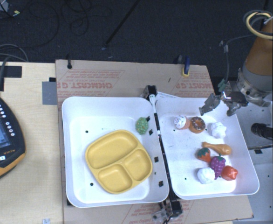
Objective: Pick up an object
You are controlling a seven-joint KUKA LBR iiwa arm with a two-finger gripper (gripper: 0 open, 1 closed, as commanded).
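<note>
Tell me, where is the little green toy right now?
The green toy lies in the left bin, near its right wall, just beyond the far corner of the yellow divided plate.

The arm [259, 55] wore a broad orange band above a grey wrist section. A thin dark cable looped along its left side. Below the wrist sat a metallic block, from which the gripper [221, 106] extended two dark fingers.
</note>
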